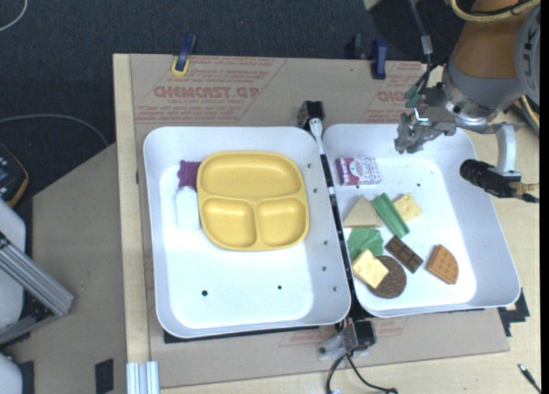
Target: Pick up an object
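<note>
The gripper (415, 137) hangs over the far end of the right bin (480, 238); whether its jaws are open or closed cannot be told. Nearer in that bin lie a pink-and-white packet (358, 170), a green block (391, 215) and a waffle piece (443, 264). The left bin (167, 289) holds a yellow divided tray (252, 198).

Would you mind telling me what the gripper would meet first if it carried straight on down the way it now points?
Probably the bare white floor of the right bin; the gripper points down over its far end, beyond the small pink-and-white packet, though depth is unclear.
</note>
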`<state>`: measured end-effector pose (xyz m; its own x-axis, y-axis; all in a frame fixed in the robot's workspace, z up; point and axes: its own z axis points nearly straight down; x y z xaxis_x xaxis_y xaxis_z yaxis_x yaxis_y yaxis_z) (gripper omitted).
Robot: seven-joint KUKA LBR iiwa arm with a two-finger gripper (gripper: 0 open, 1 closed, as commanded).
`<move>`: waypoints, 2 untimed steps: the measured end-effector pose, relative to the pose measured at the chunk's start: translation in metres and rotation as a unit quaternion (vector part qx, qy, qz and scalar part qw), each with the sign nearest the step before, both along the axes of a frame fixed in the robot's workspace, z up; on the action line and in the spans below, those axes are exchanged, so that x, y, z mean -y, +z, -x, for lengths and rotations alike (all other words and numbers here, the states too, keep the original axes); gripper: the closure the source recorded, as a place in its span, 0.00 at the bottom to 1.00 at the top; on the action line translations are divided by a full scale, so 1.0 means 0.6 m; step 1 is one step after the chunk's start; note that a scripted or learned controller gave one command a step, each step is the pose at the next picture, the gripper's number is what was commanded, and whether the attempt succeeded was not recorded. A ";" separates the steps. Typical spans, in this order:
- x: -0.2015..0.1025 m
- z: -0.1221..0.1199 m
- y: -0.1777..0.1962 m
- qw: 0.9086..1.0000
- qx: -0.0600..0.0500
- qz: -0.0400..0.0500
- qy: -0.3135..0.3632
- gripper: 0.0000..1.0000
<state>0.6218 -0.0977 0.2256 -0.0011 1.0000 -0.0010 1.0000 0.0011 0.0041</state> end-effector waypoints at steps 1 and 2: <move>-0.030 0.085 -0.012 1.000 -0.005 -0.002 -0.001 1.00; -0.069 0.163 -0.021 1.000 -0.005 -0.002 -0.001 1.00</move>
<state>0.5242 -0.0565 0.2129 0.0003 1.0000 0.0022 1.0000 -0.0002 -0.0054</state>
